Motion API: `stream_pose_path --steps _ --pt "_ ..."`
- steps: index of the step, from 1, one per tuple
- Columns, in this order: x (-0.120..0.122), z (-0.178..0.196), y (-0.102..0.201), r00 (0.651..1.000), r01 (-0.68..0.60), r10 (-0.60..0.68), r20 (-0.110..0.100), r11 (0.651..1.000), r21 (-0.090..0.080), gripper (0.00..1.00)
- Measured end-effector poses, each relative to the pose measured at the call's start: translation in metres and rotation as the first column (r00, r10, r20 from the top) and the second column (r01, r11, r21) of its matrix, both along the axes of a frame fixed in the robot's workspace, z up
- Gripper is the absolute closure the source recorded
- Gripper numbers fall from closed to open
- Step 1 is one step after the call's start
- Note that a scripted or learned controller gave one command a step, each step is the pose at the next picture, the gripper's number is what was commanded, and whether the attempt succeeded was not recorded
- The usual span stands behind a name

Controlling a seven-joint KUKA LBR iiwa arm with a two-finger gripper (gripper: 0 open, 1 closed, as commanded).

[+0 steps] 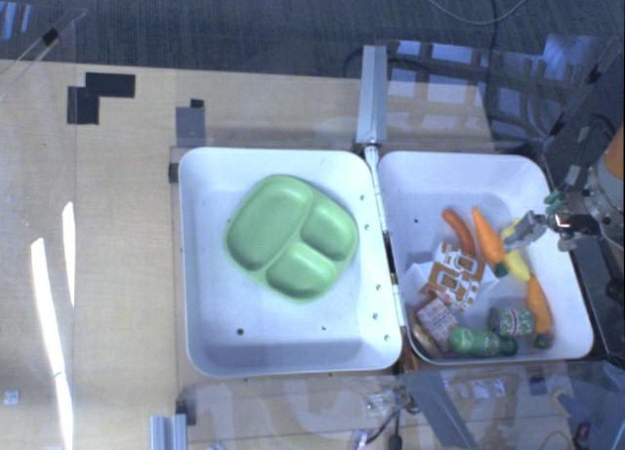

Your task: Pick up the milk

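i read the milk (455,274) as the white carton with orange print lying flat near the middle of the right bin (430,173), tilted on a diagonal. two carrots (473,234) lie just above it, a yellow piece (517,265) sits to its right, a third carrot (538,304) lies further right, a small packet (435,317) touches or nearly touches its lower left corner, and a green can (512,320) and green bottle (479,343) lie along the bin's lower edge. the left bin (205,243) holds a green divided plate (291,235), not part of this job. the end effector (522,229) is over the right side of the right bin, above or beside the carrots and yellow piece, well apart from the carton; nothing shows between its tips, so i log it as carrying nothing. whether it is spread or closed i cannot tell, it is too small and blurred at this angle. my judgement: the step in hand is the approach, the grasp not yet begun. to do it well i would move left and slightly down in the view until centred over the carton, turn the wrist so the closing direction crosses the carton's short side, then descend straight. risk: the carton lies flat and low, so the tips may skid over it, or catch the carrots or the packet.
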State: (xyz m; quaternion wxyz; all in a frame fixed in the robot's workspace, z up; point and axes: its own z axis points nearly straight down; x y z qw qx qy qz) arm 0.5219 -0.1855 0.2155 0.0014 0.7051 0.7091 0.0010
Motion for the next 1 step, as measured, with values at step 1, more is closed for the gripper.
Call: stream_pose_path --steps 1 --pt "0.0021 0.0113 0.0009 1.0 -0.004 0.004 0.006 1.0 -0.001 1.0"
